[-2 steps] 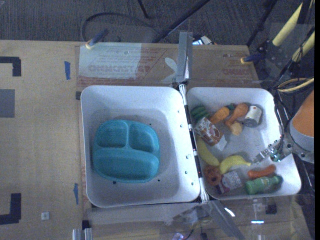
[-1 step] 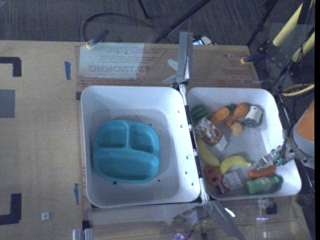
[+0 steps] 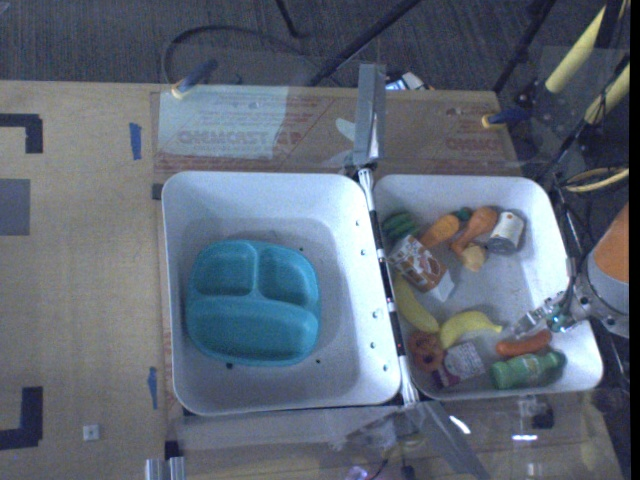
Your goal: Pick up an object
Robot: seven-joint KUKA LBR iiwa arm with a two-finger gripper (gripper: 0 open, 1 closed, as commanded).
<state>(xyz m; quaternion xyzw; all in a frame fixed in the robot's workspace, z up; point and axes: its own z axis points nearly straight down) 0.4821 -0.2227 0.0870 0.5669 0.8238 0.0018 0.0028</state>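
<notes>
The right bin [image 3: 530, 196] holds several toy foods: a yellow banana [image 3: 470, 325], a second banana [image 3: 414, 308], an orange carrot [image 3: 524, 345], a green bottle [image 3: 527, 369], a small can [image 3: 507, 230], green pods [image 3: 399, 225], an orange piece [image 3: 440, 231] and a brown-labelled packet [image 3: 416, 263]. My gripper [image 3: 541, 319] hangs low at the bin's right side, just above the carrot and right of the yellow banana. Nothing shows between its fingers.
The left bin [image 3: 200, 198] holds a teal divided tray [image 3: 254, 300]. A metal divider post [image 3: 367, 118] stands behind the seam between the bins. Cables and tripod legs lie on the floor beyond the bench.
</notes>
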